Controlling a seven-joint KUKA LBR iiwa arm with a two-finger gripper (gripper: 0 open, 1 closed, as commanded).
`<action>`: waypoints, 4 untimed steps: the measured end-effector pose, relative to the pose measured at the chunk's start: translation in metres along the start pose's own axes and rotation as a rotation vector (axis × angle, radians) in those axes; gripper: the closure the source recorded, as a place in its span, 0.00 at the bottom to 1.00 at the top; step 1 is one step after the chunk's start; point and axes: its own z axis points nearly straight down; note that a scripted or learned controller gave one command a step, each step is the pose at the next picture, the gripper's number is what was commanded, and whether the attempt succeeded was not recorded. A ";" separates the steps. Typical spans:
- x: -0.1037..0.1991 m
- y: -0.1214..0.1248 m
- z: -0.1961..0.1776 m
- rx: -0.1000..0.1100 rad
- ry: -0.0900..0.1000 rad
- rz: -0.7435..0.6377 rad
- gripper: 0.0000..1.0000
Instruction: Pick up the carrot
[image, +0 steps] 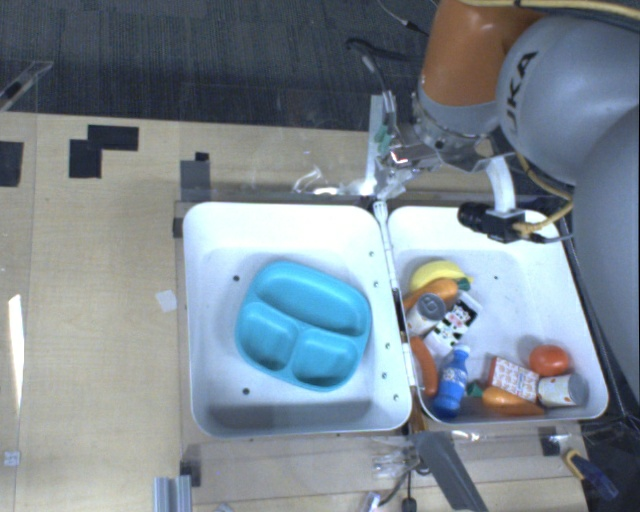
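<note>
Pretty sure the carrot (508, 403) is the orange tapered thing lying flat at the lower right of the frame. It's against the near wall of the right bin (592, 335), tucked just under a small printed box (513, 377) with a blue bottle (452, 380) beside it. The pincer (386, 165) sits up at top centre, well apart, and I can't tell if it's open or closed. I'd come straight down and grip across the carrot's narrow width, since the wall and box crowd it.
</note>
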 end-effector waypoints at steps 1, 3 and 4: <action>0.049 0.014 0.036 0.002 0.002 -0.049 1.00; 0.069 0.019 0.044 0.002 0.002 -0.028 1.00; 0.070 0.021 0.032 -0.005 0.001 -0.032 1.00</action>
